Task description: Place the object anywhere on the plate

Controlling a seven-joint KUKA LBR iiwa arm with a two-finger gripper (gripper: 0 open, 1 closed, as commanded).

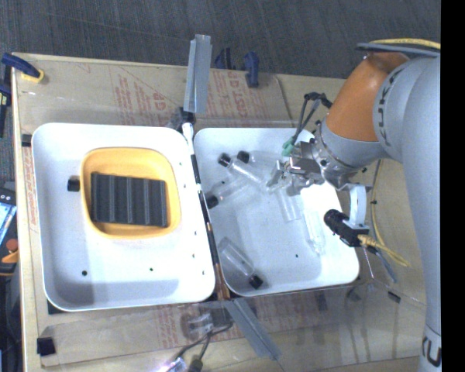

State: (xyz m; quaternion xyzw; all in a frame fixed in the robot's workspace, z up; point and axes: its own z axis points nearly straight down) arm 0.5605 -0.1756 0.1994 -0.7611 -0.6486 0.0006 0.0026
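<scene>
Yellow plate (132, 161) with a dark ribbed insert sits in the left bin (54, 270). Clear plastic pieces (244, 173), likely the object, lie right of the plate in the right bin (333, 266). Gripper (294, 169) hovers over them, apparently positioning for a pick.

- One fixed camera is looking down at a slant from above the bench (139, 80), taking in both white bins.
- The arm (395, 115) is reaching in from the frame's right, standing nearest the lens.
</scene>
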